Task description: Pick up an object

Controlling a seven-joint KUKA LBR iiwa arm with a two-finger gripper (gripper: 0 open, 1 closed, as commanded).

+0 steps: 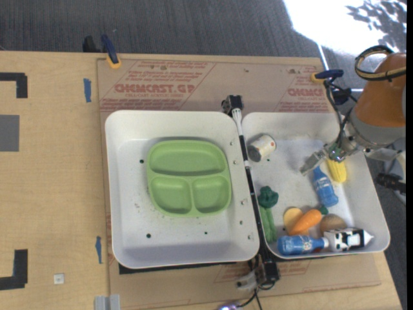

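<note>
Corn (337, 170) in right bin (381, 228), touching blue bottle (324, 186); hand (329, 154) low just above both, grip state unclear, can't tell if grasping

I see open floor in the right bin (381, 234) between the grey cup (261, 146) and the blue bottle (324, 186), so a descent there meets nothing. Its near edge is crowded: carrot (304, 220), second blue bottle (300, 244) and cow toy (348, 239) lie packed together, and the green divided plate (189, 176) fills the left bin's (122, 173) middle
</note>
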